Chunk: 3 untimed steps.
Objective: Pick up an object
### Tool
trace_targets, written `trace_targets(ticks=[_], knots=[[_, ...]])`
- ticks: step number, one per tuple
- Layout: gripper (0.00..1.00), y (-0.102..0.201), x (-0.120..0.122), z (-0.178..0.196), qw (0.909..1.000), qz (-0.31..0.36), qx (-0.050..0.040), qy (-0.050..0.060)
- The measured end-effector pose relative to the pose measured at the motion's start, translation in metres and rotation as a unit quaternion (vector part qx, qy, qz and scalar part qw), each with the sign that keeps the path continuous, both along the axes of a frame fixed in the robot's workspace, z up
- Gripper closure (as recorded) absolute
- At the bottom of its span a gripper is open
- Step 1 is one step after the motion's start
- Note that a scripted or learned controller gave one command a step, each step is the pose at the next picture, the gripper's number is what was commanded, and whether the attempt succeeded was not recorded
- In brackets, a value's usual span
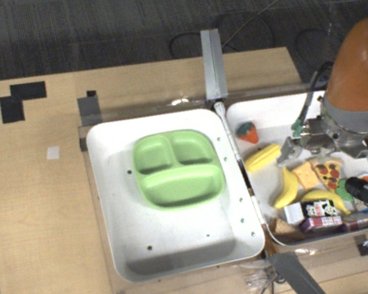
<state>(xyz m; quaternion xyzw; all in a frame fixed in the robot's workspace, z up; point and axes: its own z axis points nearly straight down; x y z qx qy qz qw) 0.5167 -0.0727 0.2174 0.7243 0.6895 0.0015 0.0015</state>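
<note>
Where the grey arm (364, 86) with its orange band reaches in from the right, the end effector (295, 146) hangs low over the right bin (269, 110), its metal tip close above the toys; whether it is spread or pressed together cannot be told from this slanted view, and nothing shows pinched in it. Just to its left lies a yellow corn cob (262, 157), tilted, near the bin's left wall. Directly below the tip sits a tan slice of toast (304, 173), and beside that a pizza slice (328, 174) with red dots. A banana (287, 190) curves along the toast's left side, and a second yellow banana (325, 197) lies lower. Under them, by the bin's front wall, are a small black-and-white carton (318, 210) and a purple box (321, 223). A green piece (354, 189) rests near the right wall. Up in the bin's far left corner, well apart from the pile, is a strawberry (247, 132). The left bin (121, 210) holds a green divided plate (176, 166) with three compartments, lying flat in its middle. Both bins sit side by side on the wooden counter (34, 218)
</note>
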Motion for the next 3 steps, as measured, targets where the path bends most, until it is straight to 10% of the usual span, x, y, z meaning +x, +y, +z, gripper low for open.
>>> trace_targets(ticks=[1, 2, 3], knots=[[0.00, -0.021, -0.007, -0.125, 0.9949, 0.101, -0.0010, -0.003], [1.00, -0.018, -0.005, -0.114, 0.9948, 0.102, 0.0008, -0.005], [1.00, 0.018, -0.011, -0.032, 0.9999, 0.010, 0.0002, -0.001]])
